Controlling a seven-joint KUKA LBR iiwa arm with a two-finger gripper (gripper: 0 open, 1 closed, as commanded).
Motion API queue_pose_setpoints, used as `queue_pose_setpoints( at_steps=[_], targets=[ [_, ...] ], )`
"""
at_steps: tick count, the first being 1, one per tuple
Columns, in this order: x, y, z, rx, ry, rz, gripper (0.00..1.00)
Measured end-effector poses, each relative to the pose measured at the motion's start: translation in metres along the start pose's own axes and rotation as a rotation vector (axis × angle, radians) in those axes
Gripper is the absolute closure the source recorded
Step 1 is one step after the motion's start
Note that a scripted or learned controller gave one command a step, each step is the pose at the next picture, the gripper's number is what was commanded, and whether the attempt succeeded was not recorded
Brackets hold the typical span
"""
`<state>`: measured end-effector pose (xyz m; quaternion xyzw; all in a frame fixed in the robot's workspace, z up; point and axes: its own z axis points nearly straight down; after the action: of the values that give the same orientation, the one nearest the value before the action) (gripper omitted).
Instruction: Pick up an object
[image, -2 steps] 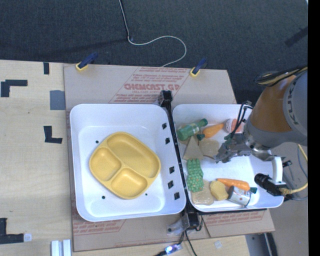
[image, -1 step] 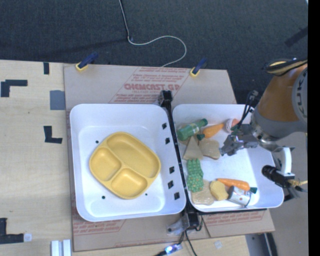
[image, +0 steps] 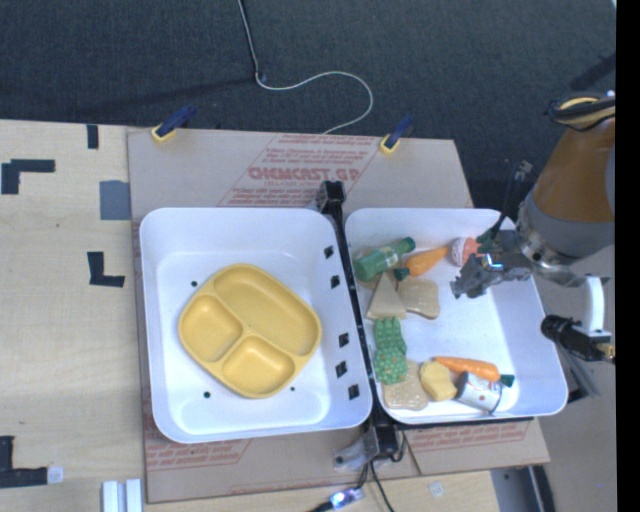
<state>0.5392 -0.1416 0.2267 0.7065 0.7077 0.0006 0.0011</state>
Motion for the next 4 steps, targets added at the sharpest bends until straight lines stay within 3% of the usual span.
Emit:
queue_pose_setpoints(
  at_steps=[1,2,3,4],
  targets=[
    [0.055,0.013,0.012,0.005,0.001,-0.003,1.00],
    [0.058,0.001,0.005,0.005,0.001,0.000,1.00],
    [0.064,0.018,-0.001,0.003,0.001,-0.001,1.00],
    [0.066,0.012,0.004,0.005,0.000,0.002,1.00]
  ],
)
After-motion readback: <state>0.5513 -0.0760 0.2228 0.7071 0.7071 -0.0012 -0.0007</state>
